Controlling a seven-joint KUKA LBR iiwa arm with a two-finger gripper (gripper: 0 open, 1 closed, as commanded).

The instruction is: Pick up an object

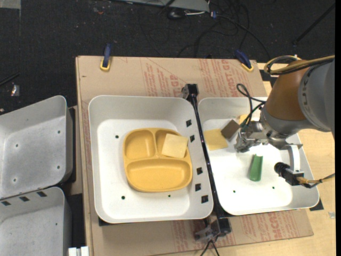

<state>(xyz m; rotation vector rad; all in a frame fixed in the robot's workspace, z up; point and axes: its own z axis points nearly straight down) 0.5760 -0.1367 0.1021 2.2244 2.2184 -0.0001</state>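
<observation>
The right bin (266, 199) holds a green cylinder (256, 167) lying near its middle. A flat yellow square (214, 138) rests against its left wall, and a small brown block (230, 128) sits just beyond that. My gripper (243, 143) hangs low over the bin's far half, between the brown block and the green cylinder, closest to the yellow square's right edge. I see nothing held in it. A small yellow piece (244, 119) peeks out behind the wrist.
In the left bin (104, 159) lies a yellow divided plate (154, 172) with a pale square slice (174, 145) in its far-right compartment. A black divider (201, 153) runs between the bins. White trays (32, 143) stand off the bench at left.
</observation>
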